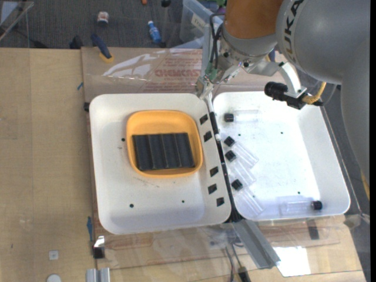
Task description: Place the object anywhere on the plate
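In the camera view from above, the square orange plastic plate [164, 144] lies in the middle of the left shallow white bin [111, 210], and a dark grey ribbed rectangular block [164, 151] lies flat on this plate, touching its floor and inside its raised rim on all 4 sides. The grey arm with the orange band [305, 28] reaches in up and to the right of the plate, above the far edge where the 2 bins meet. Its two-finger gripper [210, 82] hangs well apart from the plate, just beyond the plate's far right corner, and nothing is between its tips; how wide they stand I cannot tell, because they are small and thin here. To the right of the plate, the right white bin [329, 175] carries some clear plastic pieces with small black caps [241, 163]. I judge that the placing step is finished, since the block rests on the plate and is free. The next move asks only that the arm goes away upward without touching the plate.
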### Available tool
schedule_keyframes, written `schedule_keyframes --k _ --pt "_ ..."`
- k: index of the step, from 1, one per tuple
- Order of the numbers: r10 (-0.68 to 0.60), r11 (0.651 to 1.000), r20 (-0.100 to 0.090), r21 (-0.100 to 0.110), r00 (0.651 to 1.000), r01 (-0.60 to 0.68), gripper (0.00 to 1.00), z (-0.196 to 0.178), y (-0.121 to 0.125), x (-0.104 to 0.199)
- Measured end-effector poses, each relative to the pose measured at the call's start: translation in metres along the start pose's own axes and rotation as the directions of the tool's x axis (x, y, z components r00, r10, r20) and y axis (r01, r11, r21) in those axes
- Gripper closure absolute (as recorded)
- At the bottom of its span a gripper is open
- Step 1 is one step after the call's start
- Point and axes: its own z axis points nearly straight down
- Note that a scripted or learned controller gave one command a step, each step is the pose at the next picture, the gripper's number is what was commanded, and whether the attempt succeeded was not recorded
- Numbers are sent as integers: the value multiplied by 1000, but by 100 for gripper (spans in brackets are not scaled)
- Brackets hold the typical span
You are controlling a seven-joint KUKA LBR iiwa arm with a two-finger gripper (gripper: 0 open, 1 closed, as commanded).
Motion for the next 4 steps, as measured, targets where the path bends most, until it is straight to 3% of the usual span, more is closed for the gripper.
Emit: schedule_keyframes --k 1,2,3,4 --pt "0 1000 0 0 1000 0 0 0 0 0" --pt "-224 975 -6 4 975 224 0 -4 32 54" --pt "-223 975 -2 -4 975 223 100 -16 33 53" --pt "-115 993 -4 5 993 115 100 -63 2 17"
